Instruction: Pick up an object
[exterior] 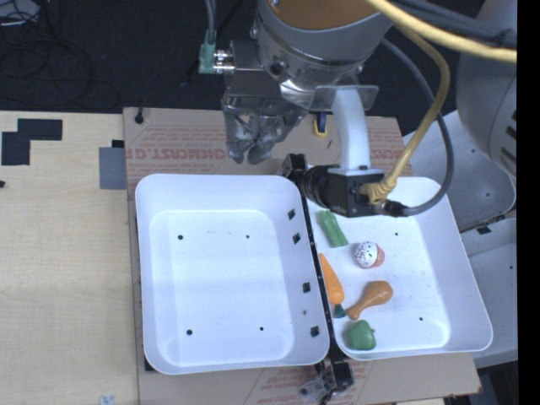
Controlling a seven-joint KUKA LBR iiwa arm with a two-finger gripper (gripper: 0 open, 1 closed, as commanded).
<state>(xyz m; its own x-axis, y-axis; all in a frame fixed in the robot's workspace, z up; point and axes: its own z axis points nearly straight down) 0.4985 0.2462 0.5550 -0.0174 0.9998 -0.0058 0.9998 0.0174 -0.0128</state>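
Note:
The right bin [439, 310] holds several small toys. A green stick [332, 228] lies near its far left corner. A white speckled ball with a pink side [367, 254] rests to the right of the stick. An orange carrot [332, 281] lies along the left wall, and a tan drumstick [371, 297] sits beside it. A green lump [361, 336] is at the near edge. My gripper [251, 148] hangs high over the far rim of the left bin [169, 201], well apart from all the toys, and I see nothing in it.
The two bins meet along a black clipped divider [308, 268]. Brown cardboard [177, 146] lies under the bins and shows behind them. The pale bench [59, 260] extends to the left.

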